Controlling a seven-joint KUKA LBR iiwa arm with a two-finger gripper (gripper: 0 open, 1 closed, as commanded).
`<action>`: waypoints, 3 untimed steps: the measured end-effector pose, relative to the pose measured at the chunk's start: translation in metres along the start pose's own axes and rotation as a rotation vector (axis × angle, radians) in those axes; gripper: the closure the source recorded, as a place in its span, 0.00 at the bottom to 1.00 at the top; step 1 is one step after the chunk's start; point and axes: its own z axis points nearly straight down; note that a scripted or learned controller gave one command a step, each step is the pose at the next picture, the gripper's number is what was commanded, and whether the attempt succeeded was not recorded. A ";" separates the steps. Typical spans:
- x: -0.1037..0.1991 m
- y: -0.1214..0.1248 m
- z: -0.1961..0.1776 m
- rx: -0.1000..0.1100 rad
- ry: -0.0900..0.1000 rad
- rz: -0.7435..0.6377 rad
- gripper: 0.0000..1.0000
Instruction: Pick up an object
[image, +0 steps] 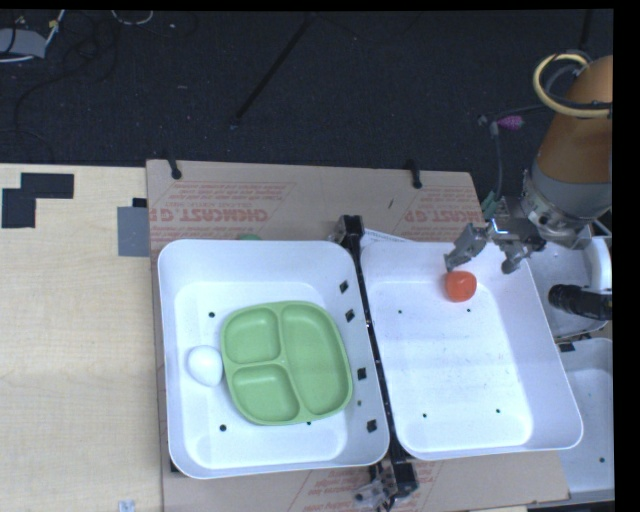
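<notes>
A small red-orange ball (460, 286) lies near the far edge of the right bin (470, 400). My gripper (490, 252) hangs just above and to the right of it, its two grey fingers spread apart with nothing between them. In the left bin (190, 270) a green three-compartment plate (285, 361) lies flat, and a white egg-shaped object (205, 365) rests against the plate's left side.
The bins sit on a cardboard sheet (310, 205). A black divider clip strip (360, 330) runs between the two bins. The arm's orange band (580, 130) and cables rise at the far right. A black cylindrical part (585, 300) sticks out beside the right bin.
</notes>
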 end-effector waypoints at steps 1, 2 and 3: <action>0.000 0.002 -0.007 -0.012 -0.002 -0.002 0.00; -0.003 -0.006 0.041 -0.007 -0.001 -0.001 0.00; 0.003 -0.010 0.086 -0.007 0.000 -0.001 0.00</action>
